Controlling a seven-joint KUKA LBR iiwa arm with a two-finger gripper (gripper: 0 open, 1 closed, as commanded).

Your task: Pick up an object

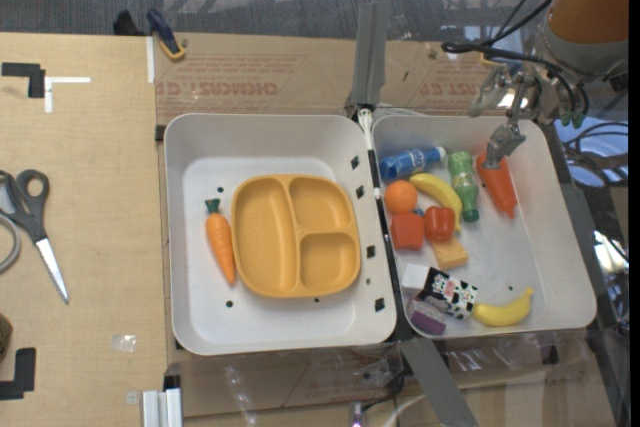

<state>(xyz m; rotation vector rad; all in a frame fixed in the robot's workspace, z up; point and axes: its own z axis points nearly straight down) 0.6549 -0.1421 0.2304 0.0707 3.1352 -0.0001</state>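
Observation:
My gripper (500,147) hangs over the far right part of the right bin (560,245), its tip right at the top end of an orange-red carrot (501,190) lying there. Nothing is seen lifted. Left of that carrot lie a green bottle (463,183), a banana (438,193), a blue bottle (412,160), an orange (401,196), a red pepper (440,223) and a red block (407,232). Nearer the front are a yellow wedge (450,254), a cow-patterned carton (448,292) and a second banana (503,308).
The left bin (190,315) holds a yellow divided plate (297,235) and a small carrot (220,240). Scissors (35,225) lie on the bench at far left. A blue clamp (165,33) sits behind the bins. Cables trail at the right edge.

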